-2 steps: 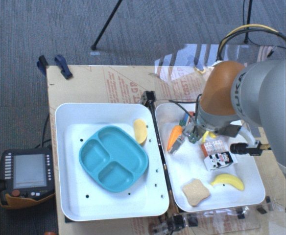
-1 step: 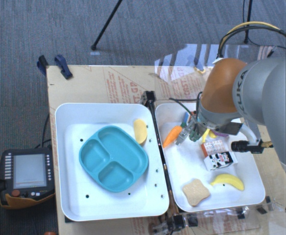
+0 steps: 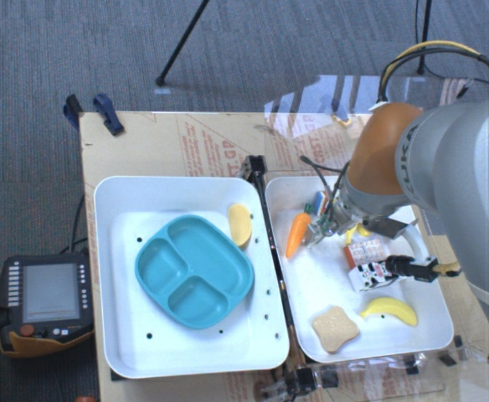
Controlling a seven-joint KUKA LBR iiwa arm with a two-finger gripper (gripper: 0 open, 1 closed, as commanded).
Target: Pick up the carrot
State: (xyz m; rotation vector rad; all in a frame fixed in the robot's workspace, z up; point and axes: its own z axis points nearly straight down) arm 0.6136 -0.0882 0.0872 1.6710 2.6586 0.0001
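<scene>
The orange carrot (image 3: 295, 234) with a green top lies in the right bin (image 3: 429, 329), close to its left wall, pointing toward the front. My gripper (image 3: 318, 227) hangs low over that bin, just to the right of the carrot's upper half, and looks to be touching or nearly touching it. The grey arm with its orange band comes in from the right and hides the bin's back right part. The carrot rests on the bin floor.
The right bin also holds a toast slice (image 3: 336, 327) at the front, a yellow banana (image 3: 388, 310) and a red-and-white box (image 3: 366, 262). In the left bin (image 3: 115, 342) lie a blue divided plate (image 3: 194, 270) and a pale yellow piece (image 3: 240, 224).
</scene>
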